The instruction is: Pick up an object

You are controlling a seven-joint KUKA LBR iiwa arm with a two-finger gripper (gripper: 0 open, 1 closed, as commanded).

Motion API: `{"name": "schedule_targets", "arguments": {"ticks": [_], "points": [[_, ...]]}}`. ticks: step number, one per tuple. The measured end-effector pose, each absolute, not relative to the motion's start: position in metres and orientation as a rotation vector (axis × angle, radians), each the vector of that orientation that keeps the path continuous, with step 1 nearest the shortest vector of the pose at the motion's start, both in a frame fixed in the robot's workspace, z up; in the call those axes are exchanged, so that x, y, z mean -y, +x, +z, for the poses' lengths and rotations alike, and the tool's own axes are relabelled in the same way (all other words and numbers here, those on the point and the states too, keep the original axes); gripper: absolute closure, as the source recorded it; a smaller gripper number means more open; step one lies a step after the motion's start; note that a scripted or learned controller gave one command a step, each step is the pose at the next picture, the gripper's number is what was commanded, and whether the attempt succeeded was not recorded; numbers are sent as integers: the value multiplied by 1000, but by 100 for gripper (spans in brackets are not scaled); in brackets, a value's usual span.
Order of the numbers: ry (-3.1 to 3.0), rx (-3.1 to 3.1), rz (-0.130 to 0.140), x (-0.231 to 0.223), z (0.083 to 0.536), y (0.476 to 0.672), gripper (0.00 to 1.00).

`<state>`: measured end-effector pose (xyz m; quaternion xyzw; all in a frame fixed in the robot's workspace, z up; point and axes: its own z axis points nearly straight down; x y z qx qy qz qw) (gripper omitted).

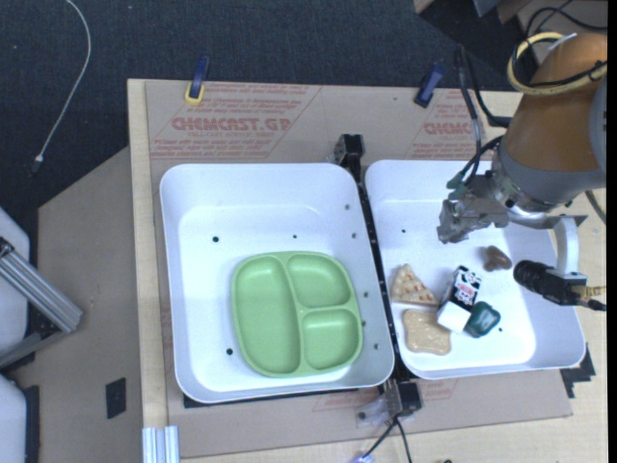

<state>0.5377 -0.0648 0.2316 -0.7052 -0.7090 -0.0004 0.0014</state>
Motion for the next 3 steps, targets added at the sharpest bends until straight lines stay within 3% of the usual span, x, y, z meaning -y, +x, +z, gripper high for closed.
{"name": "schedule_targets", "arguments": {"ticks": [2, 3], "points": [[-2213, 2225, 0, -33, 226, 518, 100], [-2215, 2222, 3, -87, 224, 487, 100]]}}
